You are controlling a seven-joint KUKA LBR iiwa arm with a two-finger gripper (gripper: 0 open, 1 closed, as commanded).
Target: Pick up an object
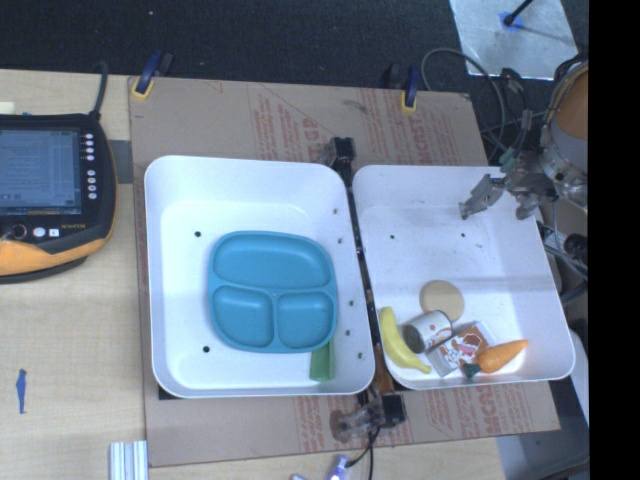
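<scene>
Gripper [502,200] hangs over the right bin's [520,268] far-right corner w/ fingers spread and nothing between them, while the banana [398,343], can [428,330], carrot [503,355] etc. sit clustered well apart at the near edge.

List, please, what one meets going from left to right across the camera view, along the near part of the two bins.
Blue divided plate → green piece at the left bin's near right corner → banana → small can → carrot in the right bin.
</scene>
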